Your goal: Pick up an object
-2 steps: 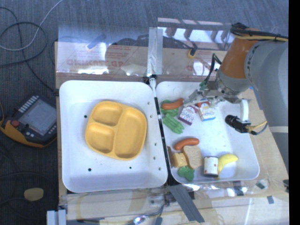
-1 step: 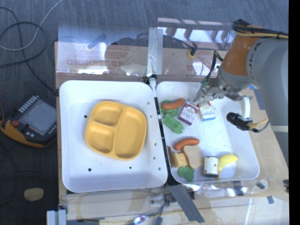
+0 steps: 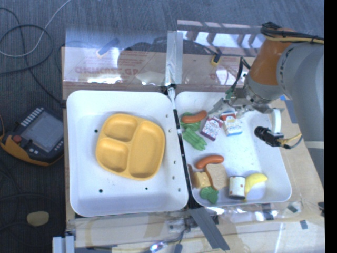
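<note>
Setting: grey carpet with loose cables surrounds my bench; two white bins sit side by side, the left bin (image 3: pixel 79 141) at centre-left of the frame, the right bin (image 3: pixel 274 167) at centre-right.
Left bin contents: one yellow divided plate (image 3: pixel 130 145).
Arm: I see it entering from the upper right, orange band above the wrist.
Gripper (image 3: pixel 230 105): low over the upper part of the right bin; I cannot tell whether it is spread or closed, or whether it grips anything.
Nearest candidates: a small white-and-red carton (image 3: pixel 231 124) and a dark red packet (image 3: pixel 210 129), both just below the gripper, toward lower left.
Key relation: I judge the carton closest, almost directly beneath; a short descent would reach it.
Other items: hot dog (image 3: pixel 194 117) to the left; green pepper (image 3: pixel 192 138); sausage (image 3: pixel 209 161), bread slice (image 3: pixel 216 176), can (image 3: pixel 237 186) and banana (image 3: pixel 255 182) well apart, lower frame.
</note>
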Robot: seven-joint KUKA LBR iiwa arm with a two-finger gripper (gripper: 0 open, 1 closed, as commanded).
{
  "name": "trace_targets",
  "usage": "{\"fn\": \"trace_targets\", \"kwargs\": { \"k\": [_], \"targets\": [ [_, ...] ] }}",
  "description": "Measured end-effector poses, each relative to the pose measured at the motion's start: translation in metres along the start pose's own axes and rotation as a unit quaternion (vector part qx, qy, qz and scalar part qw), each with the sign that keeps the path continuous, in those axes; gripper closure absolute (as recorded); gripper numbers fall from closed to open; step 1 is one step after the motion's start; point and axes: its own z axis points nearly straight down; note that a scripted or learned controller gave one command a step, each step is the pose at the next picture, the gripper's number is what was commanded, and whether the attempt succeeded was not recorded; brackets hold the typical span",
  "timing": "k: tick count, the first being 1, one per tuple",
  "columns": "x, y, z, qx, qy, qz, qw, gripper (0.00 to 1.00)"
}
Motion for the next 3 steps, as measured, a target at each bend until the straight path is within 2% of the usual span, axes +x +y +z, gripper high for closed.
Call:
{"fn": "trace_targets", "kwargs": {
  "k": [1, 2, 3],
  "targets": [
    [-0.019, -0.015, 0.011, 0.0, 0.003, 0.0, 1.0, 0.0],
    [-0.019, -0.013, 0.0, -0.002, 0.002, -0.001, 1.0, 1.0],
    [-0.01, -0.054, 0.007, -0.005, -0.003, 0.001, 1.0, 1.0]
  ]
}}
